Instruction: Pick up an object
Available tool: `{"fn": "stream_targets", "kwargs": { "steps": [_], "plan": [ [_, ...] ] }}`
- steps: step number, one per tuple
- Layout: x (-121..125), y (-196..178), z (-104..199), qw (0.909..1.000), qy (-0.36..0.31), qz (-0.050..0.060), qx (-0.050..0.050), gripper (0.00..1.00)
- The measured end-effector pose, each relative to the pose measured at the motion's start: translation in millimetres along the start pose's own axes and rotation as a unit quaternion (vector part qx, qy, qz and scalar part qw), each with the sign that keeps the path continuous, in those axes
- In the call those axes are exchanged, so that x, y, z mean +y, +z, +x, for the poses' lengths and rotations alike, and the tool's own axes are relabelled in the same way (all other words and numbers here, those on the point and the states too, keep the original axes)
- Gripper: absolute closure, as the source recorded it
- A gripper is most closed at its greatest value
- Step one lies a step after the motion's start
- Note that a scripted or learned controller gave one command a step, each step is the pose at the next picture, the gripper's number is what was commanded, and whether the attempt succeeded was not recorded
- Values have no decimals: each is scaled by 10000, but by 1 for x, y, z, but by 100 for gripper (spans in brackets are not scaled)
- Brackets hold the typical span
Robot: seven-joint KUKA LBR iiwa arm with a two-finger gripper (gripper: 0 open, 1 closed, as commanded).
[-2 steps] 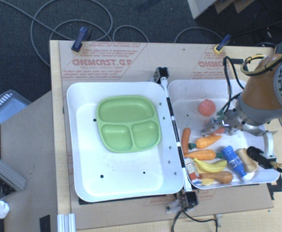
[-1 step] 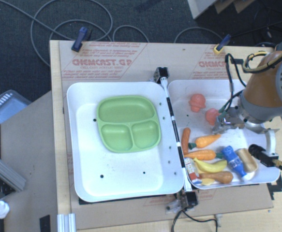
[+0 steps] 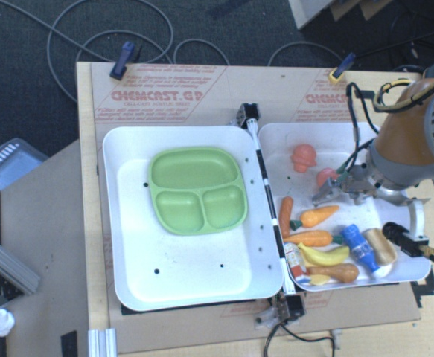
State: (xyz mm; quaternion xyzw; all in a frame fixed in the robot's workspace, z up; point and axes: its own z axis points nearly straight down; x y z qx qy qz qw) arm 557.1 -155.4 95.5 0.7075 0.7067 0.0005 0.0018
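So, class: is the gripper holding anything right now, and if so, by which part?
It cannot be told. The gripper sits low in the right bin, beside a red ball and above an orange carrot, but nothing shows between its tips.

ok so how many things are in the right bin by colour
orange or reddish-orange: 4
pink or red: 2
yellow: 1
blue: 1
tan: 1
total: 9, though the heap near the front edge overlaps, so the count there is approximate
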Motion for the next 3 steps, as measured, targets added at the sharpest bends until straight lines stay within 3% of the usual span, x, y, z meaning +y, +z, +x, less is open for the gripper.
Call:
{"fn": "stream_targets", "kwargs": {
  "steps": [1, 2, 3],
  "plan": [
    [87, 11, 60, 10000, -13, 11, 11, 0],
    [98, 11, 58, 10000, -12, 4, 3, 0],
    [99, 0, 58, 10000, -15, -9, -4, 100]
  ]
}}
